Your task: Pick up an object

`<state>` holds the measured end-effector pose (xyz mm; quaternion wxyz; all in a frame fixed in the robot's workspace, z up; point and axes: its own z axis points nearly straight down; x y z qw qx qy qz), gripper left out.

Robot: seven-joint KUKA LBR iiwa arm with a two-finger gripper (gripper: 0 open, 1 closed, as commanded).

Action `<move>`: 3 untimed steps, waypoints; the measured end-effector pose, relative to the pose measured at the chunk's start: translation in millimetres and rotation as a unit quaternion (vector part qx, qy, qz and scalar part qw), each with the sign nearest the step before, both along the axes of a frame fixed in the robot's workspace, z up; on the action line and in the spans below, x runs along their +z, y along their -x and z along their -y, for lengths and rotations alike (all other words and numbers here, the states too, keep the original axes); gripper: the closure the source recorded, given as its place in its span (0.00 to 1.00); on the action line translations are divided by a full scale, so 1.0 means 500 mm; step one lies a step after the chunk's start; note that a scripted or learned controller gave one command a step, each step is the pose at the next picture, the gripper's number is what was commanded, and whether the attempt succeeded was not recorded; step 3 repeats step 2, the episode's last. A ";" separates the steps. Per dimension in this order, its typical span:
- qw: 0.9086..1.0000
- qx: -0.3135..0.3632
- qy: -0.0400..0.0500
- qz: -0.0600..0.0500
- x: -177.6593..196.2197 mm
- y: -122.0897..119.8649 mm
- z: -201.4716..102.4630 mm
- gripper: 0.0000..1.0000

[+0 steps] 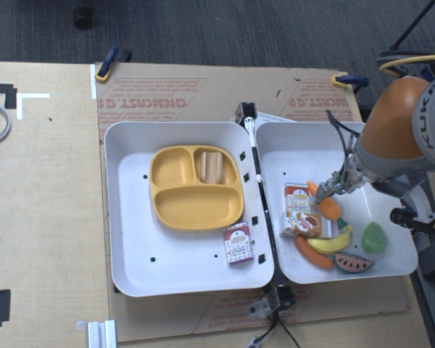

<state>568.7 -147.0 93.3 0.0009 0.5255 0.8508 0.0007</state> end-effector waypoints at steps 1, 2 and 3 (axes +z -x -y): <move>0.998 0.058 0.001 0.000 0.198 0.100 -0.112 1.00; 0.995 -0.103 0.001 0.000 0.425 0.158 -0.247 1.00; 0.995 -0.103 0.001 0.000 0.425 0.158 -0.247 1.00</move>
